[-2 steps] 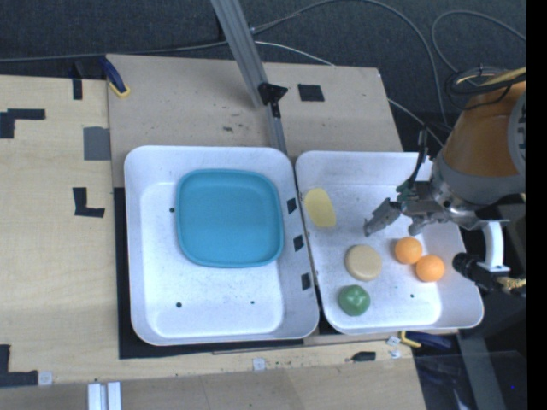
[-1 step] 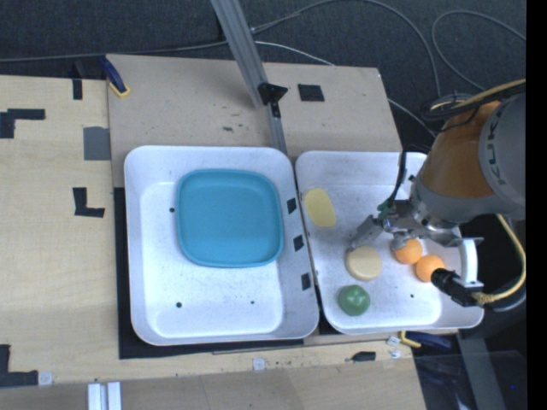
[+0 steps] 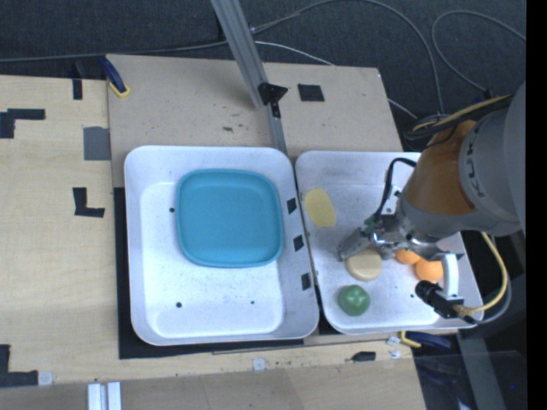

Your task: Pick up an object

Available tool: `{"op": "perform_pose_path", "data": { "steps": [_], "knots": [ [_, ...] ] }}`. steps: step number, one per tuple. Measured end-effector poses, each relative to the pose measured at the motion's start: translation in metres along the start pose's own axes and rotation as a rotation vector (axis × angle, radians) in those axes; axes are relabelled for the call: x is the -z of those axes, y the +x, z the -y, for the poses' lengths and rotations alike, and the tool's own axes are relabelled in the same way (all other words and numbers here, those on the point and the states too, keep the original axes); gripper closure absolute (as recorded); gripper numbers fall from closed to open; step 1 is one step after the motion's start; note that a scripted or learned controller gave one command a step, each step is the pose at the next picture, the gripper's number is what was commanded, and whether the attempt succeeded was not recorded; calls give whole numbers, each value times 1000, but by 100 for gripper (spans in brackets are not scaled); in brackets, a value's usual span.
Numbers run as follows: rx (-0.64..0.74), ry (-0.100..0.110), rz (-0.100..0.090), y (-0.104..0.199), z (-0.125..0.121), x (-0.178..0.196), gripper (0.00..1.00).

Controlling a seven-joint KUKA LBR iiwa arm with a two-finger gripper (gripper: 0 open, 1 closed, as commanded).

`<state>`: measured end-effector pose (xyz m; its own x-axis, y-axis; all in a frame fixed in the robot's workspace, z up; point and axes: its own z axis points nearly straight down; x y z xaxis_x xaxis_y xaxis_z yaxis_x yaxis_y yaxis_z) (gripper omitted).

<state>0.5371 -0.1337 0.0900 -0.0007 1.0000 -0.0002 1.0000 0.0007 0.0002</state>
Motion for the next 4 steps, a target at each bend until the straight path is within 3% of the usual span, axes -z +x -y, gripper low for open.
{"op": "perform_pose_path", "data": {
  "steps": [1,4],
  "knots": [
    [0,-1,0,0,0,11,100],
    [0,-3,0,10,2,165,100]
  ]
}}
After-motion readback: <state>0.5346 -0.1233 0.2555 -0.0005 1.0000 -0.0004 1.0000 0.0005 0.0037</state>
